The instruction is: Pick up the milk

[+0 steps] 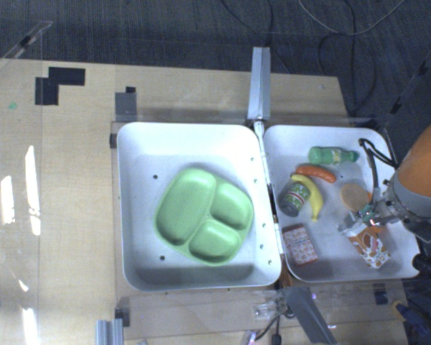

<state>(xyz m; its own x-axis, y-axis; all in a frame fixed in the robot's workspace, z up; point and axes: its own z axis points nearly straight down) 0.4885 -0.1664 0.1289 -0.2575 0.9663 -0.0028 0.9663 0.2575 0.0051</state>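
Observation:
The milk [371, 250] is a small white and orange carton lying flat in the right bin [330, 268], near its front right corner. My gripper [360, 220] reaches in from the right and sits low over the carton's far end, right at its top edge. The view does not show the carton lifted or clasped; it rests on the bin floor. The arm's grey wrist and orange band [425, 167] hang over the bin's right rim.
The right bin also holds a green bottle [332, 154], an orange sausage-like piece [315, 172], a banana [314, 195], a dark can [294, 198], a tan disc [355, 194] and a small red box [299, 244]. A green divided plate [205, 215] lies in the left bin [140, 192].

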